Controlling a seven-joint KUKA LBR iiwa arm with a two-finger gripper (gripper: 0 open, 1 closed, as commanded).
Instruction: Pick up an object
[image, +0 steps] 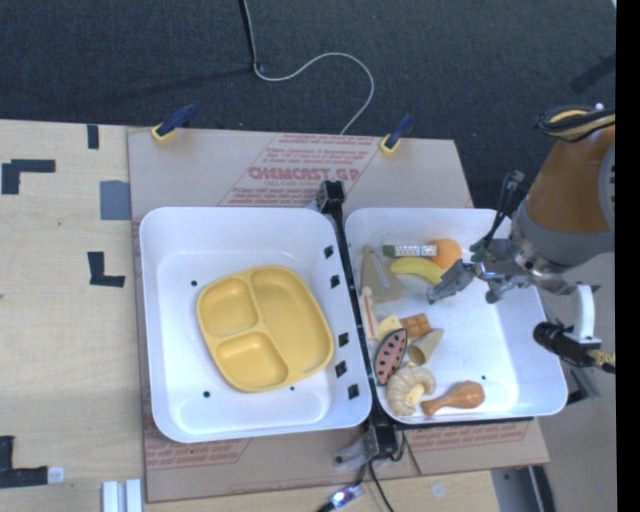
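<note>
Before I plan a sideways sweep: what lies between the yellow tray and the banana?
In the camera view, the bins' black divider and a clear cup lie between yellow tray and banana.

Red lettering is being shown on the cardboard sheet lying under the bins, near the top centre of the frame; the large line is being read as "CHEMCAST GP", and the smaller red lines around it are being left unread, too blurred.
</note>
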